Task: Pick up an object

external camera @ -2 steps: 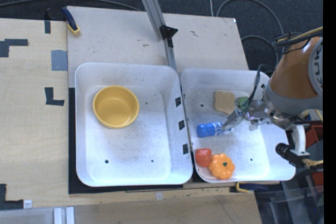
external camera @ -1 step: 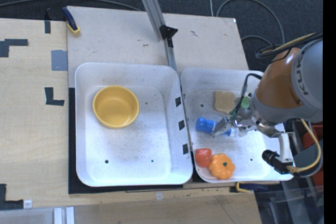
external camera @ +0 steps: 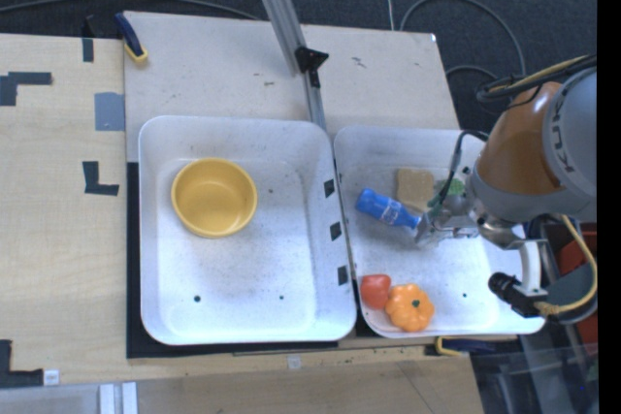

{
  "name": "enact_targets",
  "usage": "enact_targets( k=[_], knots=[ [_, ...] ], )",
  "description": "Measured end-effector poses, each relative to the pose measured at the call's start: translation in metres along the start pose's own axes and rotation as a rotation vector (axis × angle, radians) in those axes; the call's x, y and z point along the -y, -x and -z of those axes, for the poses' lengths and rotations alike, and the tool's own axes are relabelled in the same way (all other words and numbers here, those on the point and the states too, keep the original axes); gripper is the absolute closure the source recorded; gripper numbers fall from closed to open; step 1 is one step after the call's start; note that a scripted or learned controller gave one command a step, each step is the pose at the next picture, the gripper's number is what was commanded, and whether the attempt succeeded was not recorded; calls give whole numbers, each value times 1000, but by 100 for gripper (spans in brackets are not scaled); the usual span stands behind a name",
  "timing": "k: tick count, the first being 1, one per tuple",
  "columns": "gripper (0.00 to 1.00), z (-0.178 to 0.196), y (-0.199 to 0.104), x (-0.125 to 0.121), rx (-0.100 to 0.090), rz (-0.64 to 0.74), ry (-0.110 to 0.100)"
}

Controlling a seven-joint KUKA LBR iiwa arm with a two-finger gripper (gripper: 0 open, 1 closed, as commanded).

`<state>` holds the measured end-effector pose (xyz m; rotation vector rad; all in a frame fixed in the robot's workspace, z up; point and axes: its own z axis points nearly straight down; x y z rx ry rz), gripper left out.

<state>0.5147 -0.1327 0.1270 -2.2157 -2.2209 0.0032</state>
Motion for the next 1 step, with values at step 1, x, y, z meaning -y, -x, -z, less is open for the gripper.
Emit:
enact_targets(
  k=[1],
  knots=[
    [100, 62, -3, 2, 3, 0, 9]
  ],
)
